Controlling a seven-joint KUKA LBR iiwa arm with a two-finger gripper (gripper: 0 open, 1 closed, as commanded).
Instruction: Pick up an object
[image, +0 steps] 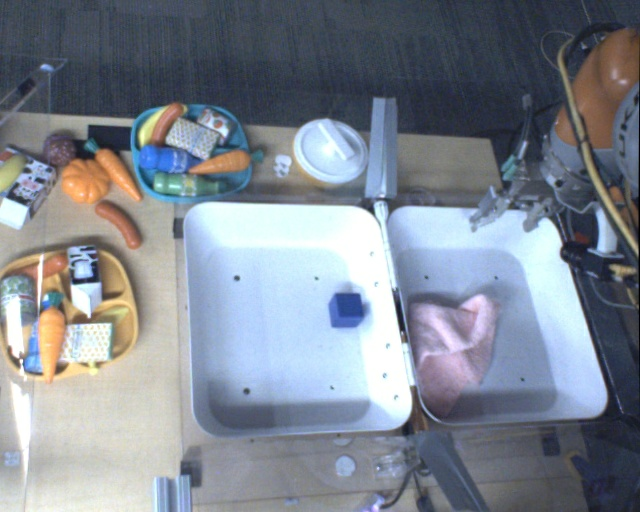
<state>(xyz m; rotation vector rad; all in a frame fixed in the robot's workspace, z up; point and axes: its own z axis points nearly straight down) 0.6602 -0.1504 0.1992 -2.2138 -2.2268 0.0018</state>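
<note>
A small blue cube (347, 309) sits near the middle of the left bin (230, 230). A crumpled pink cloth (455, 342) lies in the right bin (545, 300), toward its near left side. My gripper (507, 215) hangs over the right bin's far rim, at the upper right of the view. Its fingers are spread open with nothing between them. It is well away from both the cloth and the cube.
A metal divider post (378, 150) stands behind the seam between the bins. A white round lid (331, 150) rests beside it. A blue bowl (195, 152) and a yellow plate (65, 315) of toy food, plus loose toy vegetables (100, 185), occupy the bench at left.
</note>
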